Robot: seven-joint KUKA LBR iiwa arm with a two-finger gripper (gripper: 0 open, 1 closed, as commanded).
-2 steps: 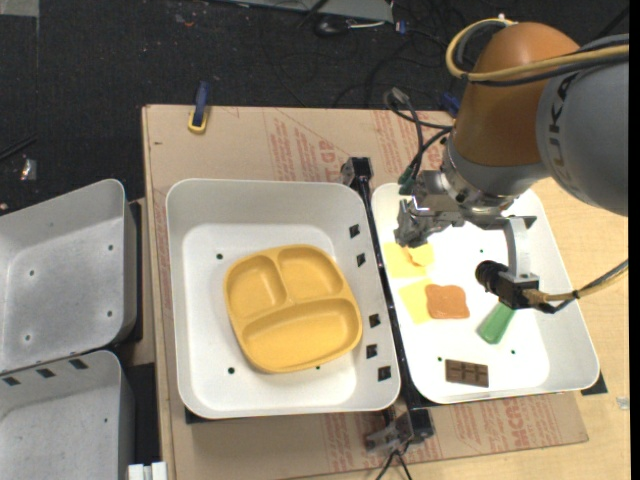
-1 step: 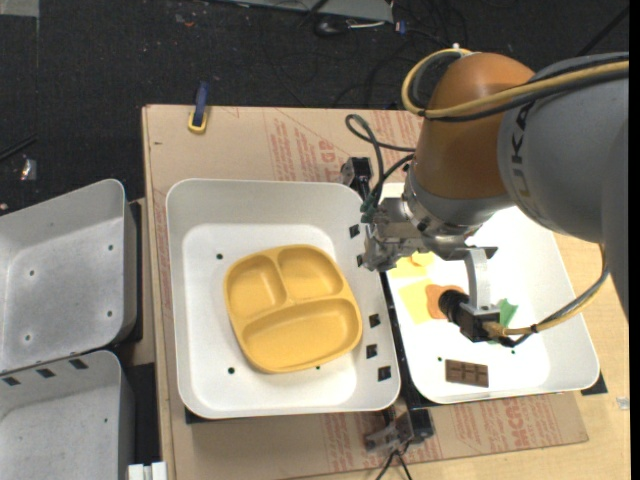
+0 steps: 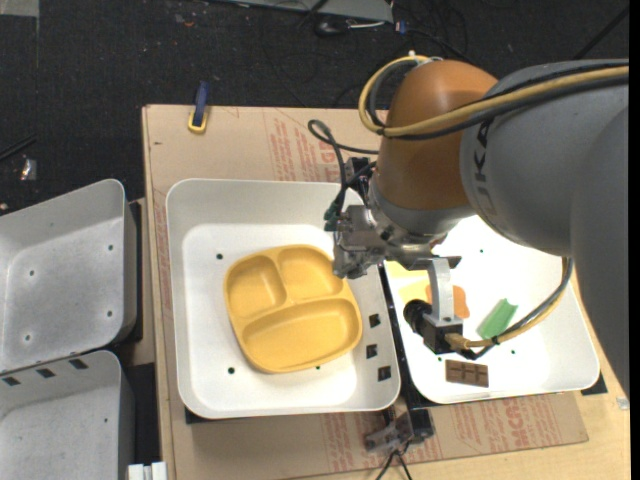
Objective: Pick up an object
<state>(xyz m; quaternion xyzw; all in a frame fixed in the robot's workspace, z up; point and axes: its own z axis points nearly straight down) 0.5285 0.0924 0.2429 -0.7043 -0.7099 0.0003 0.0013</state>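
nothing looks lifted yet, so the pick is still ahead of us. our gripper (image 3: 350,253) hangs at the right rim of the yellow three-compartment plastic plate (image 3: 291,308), which lies flat in the left white bin (image 3: 195,218). we cannot tell how the gripper is set. in the right bin sit a green block (image 3: 496,318), an orange piece (image 3: 458,301) and a brown chocolate-like bar (image 3: 467,373); the arm's bulk overhangs them.

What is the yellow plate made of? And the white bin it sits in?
The plate looks like moulded plastic: smooth, evenly yellow, with rounded dividers and a soft sheen. The bin looks like thin white plastic too, matte, with rounded corners and a curled rim, though painted metal cannot be ruled out.
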